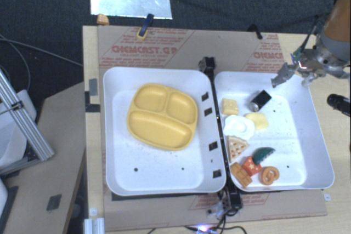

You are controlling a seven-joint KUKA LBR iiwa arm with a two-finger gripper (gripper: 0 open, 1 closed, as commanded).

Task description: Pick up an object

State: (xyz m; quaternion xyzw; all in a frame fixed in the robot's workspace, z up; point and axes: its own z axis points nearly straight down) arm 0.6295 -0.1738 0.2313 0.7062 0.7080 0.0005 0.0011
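nothing is lifted yet; the grey two-finger tool [289,73] hangs spread over the right white bin's [315,123] far edge; the black cylinder [260,100] lies near, ungrasped.

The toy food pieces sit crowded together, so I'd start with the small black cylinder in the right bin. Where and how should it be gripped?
Grip the small black cylinder with the silver end across its middle, coming straight down from above. It lies on its side, tilted diagonally, so the jaws should probably close across its narrow width, not along its length. Bare floor of the right white bin flanks it; the pale yellow block lies apart.
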